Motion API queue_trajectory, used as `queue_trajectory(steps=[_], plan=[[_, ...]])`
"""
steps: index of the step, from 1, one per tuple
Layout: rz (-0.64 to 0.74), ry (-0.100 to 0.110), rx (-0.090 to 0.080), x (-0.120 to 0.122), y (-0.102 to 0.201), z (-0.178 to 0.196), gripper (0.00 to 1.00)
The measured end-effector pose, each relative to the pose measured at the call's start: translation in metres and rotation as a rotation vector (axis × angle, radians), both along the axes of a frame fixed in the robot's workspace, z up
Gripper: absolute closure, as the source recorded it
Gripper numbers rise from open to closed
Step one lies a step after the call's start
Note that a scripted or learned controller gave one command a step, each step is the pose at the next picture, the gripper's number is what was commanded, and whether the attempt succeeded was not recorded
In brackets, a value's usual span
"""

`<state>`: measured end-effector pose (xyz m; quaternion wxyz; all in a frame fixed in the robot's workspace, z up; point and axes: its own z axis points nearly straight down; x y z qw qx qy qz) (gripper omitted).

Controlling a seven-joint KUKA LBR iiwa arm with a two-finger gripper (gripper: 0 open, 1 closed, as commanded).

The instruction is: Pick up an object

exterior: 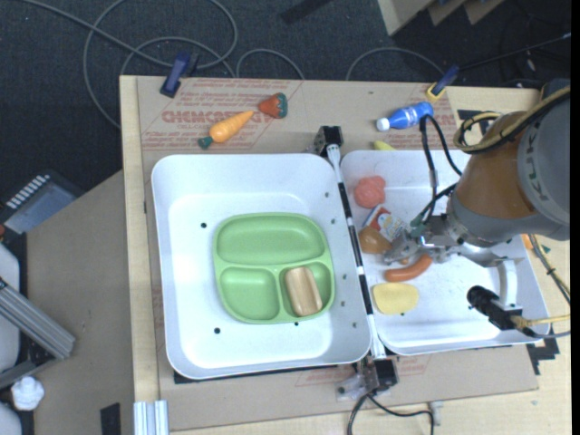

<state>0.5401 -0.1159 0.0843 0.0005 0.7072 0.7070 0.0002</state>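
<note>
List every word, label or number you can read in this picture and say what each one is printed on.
"CHEMCAST", or close to it: red letters on the brown board under the bins, above the left bin; the lettering is faint and partly covered by the toy carrot, so the reading is uncertain.
A smaller red line under it: too blurred to read.
The blue and white bottle: any label is too small to read.

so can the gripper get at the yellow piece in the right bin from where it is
Probably yes. The yellow piece lies flat on the right bin floor with nothing on top, just below the gripper. The sausage lies close above it and might get nudged.
</note>
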Motion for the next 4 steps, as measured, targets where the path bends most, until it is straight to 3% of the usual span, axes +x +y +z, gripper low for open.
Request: queue_trajectory(steps=[1, 2, 3, 4], plan=[[-0.001, -0.002, -0.001, 0.000, 0.000, 0.010, 1.00], [-0.001, -0.002, -0.001, 0.000, 0.000, 0.010, 0.00], [0.000, 0.003, 0.001, -0.045, 0.006, 0.000, 0.00], [0.001, 0.000, 0.000, -0.015, 0.024, 0.000, 0.00]])
